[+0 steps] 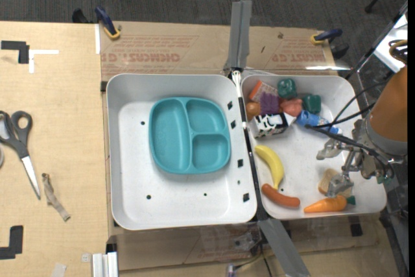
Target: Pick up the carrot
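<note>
Hand [340, 186] just above carrot [326, 205], near-right corner of right bin [311, 218].
Can't tell if hand is open or closed. Cardboard [170, 54] behind bins has mirrored print, unreadable.

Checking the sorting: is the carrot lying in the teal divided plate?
No, the carrot lies in the right bin near its front edge, while the teal plate sits in the left bin.

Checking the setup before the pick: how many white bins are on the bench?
2. The left bin holds a teal divided plate; the right bin holds the carrot and other toys.
</note>
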